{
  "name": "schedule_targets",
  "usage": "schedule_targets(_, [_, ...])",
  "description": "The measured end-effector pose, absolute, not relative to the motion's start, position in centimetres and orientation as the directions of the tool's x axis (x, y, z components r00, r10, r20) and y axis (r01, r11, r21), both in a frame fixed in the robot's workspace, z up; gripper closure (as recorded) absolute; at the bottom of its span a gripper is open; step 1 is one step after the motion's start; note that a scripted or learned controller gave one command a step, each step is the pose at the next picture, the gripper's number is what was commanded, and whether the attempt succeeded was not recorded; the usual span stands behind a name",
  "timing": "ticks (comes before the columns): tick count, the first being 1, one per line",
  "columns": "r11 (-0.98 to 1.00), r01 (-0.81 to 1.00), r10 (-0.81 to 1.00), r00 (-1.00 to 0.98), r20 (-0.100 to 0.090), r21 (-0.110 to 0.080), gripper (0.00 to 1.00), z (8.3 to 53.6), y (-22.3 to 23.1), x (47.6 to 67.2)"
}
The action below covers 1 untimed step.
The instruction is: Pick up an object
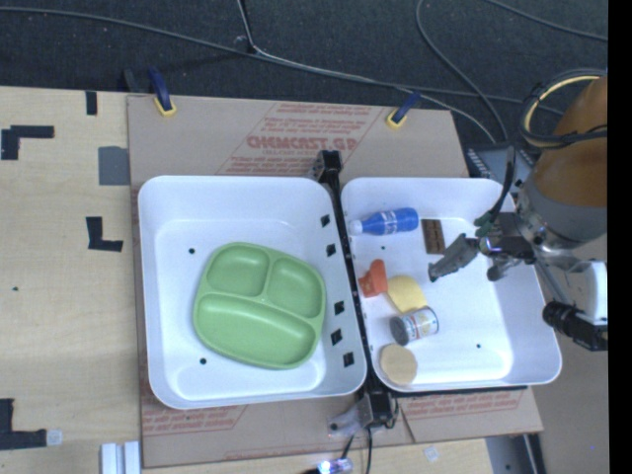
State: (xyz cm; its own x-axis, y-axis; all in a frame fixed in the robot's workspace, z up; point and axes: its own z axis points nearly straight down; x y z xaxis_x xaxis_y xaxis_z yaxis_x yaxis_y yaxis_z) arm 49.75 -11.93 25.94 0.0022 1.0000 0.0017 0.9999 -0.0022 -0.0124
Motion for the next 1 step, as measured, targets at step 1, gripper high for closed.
schedule_targets(1, [0.002,1.000,1.000,-0.002,0.000,-0.001,0.00,26.50,-11.90,49.95])
